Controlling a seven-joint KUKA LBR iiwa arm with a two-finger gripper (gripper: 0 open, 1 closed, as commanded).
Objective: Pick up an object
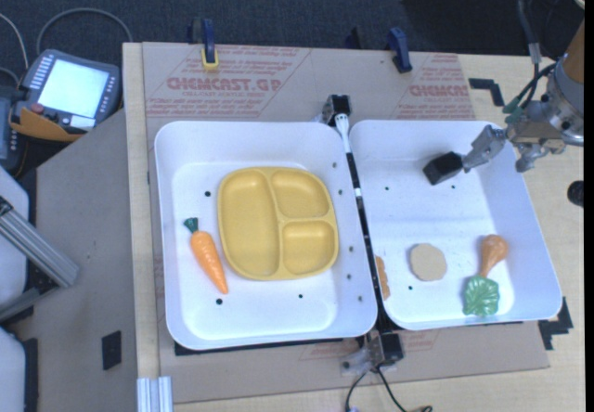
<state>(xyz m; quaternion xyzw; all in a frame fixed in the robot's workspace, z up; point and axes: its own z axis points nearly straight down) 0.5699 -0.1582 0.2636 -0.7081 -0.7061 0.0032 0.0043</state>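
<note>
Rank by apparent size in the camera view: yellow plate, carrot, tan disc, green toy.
1. yellow plate, by far.
2. carrot, longest of the rest.
3. tan disc and green toy look about the same; can't separate them.

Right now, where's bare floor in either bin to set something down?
Left bin: the front strip below the yellow plate. Right bin: the middle band behind the tan disc. Crowded: right bin's front, with disc, orange piece and green piece; carrot fills the gap left of the plate.

One fixed camera — high above the bench [278,67] — looks down aslant on both bins [260,317].
</note>
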